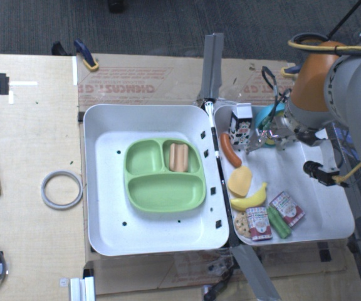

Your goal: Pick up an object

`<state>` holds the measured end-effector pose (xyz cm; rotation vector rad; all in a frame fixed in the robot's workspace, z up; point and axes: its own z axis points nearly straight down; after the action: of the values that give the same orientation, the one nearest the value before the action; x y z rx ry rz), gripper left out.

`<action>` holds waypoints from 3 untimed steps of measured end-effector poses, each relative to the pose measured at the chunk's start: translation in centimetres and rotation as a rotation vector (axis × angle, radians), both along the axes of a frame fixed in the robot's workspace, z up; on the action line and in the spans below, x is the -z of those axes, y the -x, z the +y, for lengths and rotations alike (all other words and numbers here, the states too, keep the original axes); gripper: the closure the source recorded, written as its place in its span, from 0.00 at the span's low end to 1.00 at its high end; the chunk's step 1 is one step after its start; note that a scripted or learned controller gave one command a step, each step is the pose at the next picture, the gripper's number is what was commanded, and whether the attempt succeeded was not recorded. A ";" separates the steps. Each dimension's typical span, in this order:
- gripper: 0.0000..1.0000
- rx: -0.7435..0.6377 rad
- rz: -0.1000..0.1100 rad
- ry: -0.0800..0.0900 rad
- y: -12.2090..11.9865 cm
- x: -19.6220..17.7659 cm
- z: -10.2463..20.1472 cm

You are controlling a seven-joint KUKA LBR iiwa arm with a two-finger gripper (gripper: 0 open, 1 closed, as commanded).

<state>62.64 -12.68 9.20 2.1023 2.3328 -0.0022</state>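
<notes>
The grey arm with the orange band (315, 80) enters from 3 o'clock and reaches down into the right-hand shallow white bin (312, 227), with its two-finger gripper (262, 140) low at about 11 o'clock of that bin, just beside the small black-and-white milk carton (240, 124) and near a teal object (269, 115) partly hidden behind the wrist. Whether the pincer is apart or together cannot be told (cables and the wrist mask it), and no item is seen between it. Loose in this bin: a red-orange toy sausage (230, 150) along the 9 o'clock wall, a yellow wedge of toy cheese (240, 180), a yellow toy banana (251, 197), two small red printed packets (259, 223) and (287, 209), and a green toy cucumber (279, 222) between them. The left-hand white bin (102, 187) holds a green three-compartment plastic tray (162, 196); a tan hot-dog bun (178, 157) lies in its 1 o'clock compartment.
</notes>
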 end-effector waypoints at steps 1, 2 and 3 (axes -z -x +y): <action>0.00 0.001 0.001 -0.001 6.9 0.1 0.0; 0.00 -0.052 0.002 -0.002 12.1 0.1 2.3; 0.00 -0.096 0.001 -0.002 8.8 0.1 2.5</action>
<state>53.83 -10.17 9.12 1.9897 2.4323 -0.0014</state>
